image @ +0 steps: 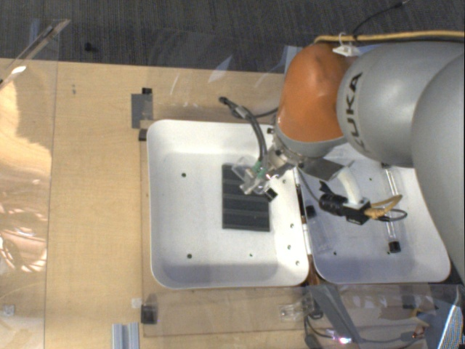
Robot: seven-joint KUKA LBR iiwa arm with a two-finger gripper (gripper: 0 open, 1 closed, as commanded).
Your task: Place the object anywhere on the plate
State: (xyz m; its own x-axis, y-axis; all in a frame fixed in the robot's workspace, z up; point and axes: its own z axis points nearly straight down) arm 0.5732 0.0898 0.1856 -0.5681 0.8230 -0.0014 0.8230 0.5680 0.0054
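The object (256,170), as far as I can make out, is the small pale-green thing sitting right at my tip. It is too small and too blurred for me to be sure it is not part of my own hardware. It is hanging over the far right corner of the plate (245,198), which I am taking to be the dark ribbed slab lying in the middle of the left bin (174,217).

I cannot tell whether my jaws are apart, together or clamped on anything, since my wrist and its cables are covering them from above.

I am judging the task as late but unfinished. I am hovering at the plate's edge, not centred over it, and nothing is visibly resting loose on the ribbed surface. What is left, I think, is setting the object down on the slab, letting go and lifting clear.

Further out, the right bin (429,267) is holding a white piece (349,186), a black piece (341,206) with a yellowish loop beside it, and a small dark bit (393,247) nearer the front. Both bins are sitting side by side on the pale wooden desk (80,195).
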